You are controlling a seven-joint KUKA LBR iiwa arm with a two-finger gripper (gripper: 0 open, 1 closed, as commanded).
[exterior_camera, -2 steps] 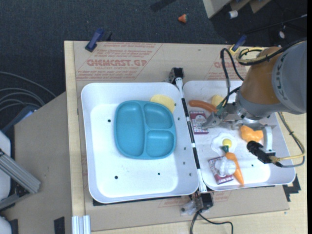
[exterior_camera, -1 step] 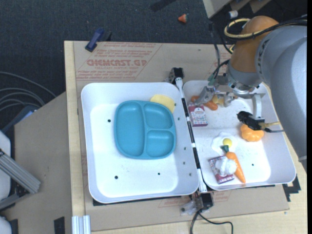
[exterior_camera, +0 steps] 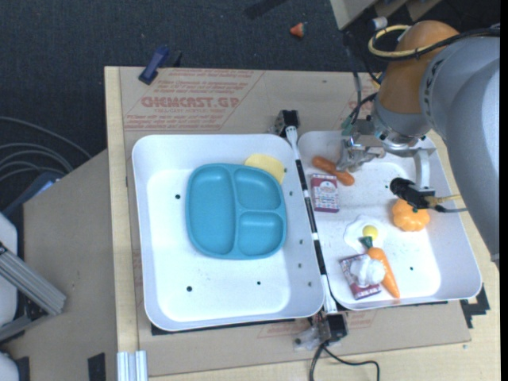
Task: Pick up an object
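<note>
Hovering tool — perhaps touching sausage

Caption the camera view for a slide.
Gripper over the right bin beside a hot dog; blue tray in the left bin.

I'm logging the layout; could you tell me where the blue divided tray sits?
The blue divided tray lies in the left bin, with a yellow item tucked behind its far right corner.

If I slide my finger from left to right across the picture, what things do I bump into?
Blue tray → yellow piece → small red packet → fried egg → orange pumpkin.
</note>
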